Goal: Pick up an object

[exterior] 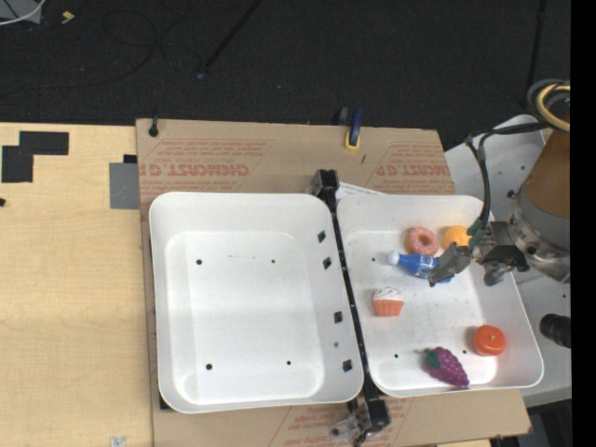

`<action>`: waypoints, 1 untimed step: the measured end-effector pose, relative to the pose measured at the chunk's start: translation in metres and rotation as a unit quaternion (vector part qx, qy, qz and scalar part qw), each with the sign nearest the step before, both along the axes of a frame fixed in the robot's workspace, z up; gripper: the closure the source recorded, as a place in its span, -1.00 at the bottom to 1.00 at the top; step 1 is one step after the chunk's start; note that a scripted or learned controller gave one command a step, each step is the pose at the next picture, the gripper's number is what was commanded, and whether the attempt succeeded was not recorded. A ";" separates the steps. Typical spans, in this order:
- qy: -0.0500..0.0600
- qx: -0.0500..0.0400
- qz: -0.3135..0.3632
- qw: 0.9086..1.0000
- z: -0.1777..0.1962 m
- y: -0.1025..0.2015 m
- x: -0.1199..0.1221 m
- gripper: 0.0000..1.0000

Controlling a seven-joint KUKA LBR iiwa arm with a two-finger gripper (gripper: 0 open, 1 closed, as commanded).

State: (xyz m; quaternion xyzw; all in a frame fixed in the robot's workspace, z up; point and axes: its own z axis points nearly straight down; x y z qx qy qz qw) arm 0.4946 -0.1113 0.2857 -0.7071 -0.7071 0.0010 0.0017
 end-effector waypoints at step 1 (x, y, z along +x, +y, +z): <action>0.006 0.001 0.000 1.000 -0.148 -0.026 0.019 -1.00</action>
